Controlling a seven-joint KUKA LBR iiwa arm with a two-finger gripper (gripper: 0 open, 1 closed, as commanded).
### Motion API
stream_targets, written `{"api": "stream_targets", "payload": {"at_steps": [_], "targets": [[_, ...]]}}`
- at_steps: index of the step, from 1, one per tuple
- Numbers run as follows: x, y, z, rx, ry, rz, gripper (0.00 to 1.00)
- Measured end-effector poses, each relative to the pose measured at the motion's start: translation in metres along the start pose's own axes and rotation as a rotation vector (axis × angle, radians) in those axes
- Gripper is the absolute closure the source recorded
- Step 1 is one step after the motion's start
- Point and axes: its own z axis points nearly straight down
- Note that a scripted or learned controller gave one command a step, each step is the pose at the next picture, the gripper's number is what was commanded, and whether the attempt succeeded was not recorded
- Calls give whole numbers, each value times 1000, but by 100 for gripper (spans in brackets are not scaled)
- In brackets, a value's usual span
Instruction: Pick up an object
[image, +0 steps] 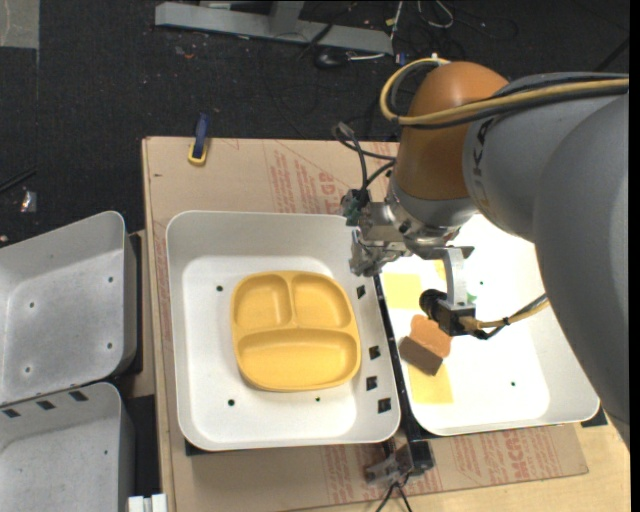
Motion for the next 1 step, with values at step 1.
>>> {"api": "stream_targets", "payload": {"at_steps": [1], "targets": [[46,16,-1,-1,0,1,100]]}}
